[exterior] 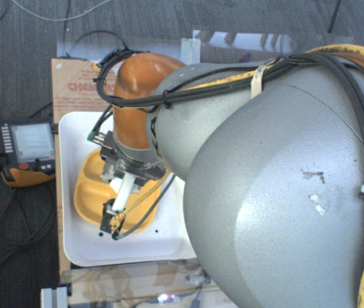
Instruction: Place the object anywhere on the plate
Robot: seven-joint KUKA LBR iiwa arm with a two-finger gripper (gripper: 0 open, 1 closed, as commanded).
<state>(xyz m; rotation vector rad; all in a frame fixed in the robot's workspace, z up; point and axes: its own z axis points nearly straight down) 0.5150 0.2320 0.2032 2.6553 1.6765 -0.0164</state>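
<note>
A yellow-orange plate [87, 194] lies in the left white bin [73, 242], toward its left side. My gripper [129, 169] hangs directly over the right half of the plate, below the orange band of the wrist. The gripper body points down at the plate and hides whatever lies beneath it. A few small dark specks sit on the bin floor near the plate's front edge.
The arm's big grey body [284, 185] covers the whole right side of the bench. A cardboard sheet [73, 88] lies behind the left bin. A hand-held control unit [25, 147] and cables rest on the floor at the left.
</note>
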